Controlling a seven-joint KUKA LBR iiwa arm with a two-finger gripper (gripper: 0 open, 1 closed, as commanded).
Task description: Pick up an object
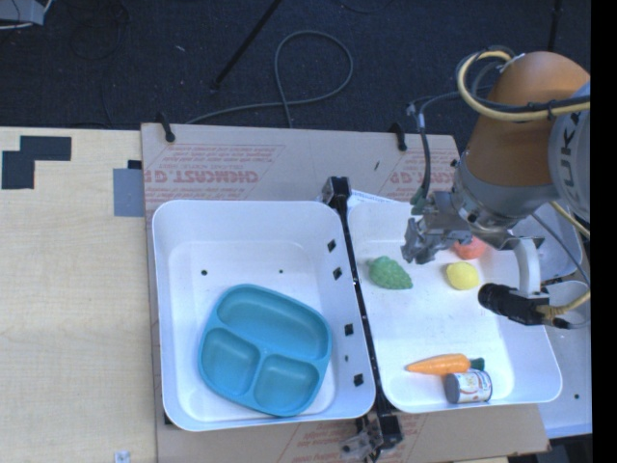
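step: we're in the approach; gripper (421, 245) hovers over the right bin (540, 374), holding nothing
fingers: we can't tell their state
target: green object (390, 273), just below-left of gripper
next: we need to descend and centre on it

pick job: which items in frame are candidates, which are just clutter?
Candidates, right bin:
green leafy toy
yellow lemon-like toy
red-orange round toy, partly hidden by the arm
orange toy carrot
small labelled can

Clutter:
blue compartment tray, left bin
floor cables
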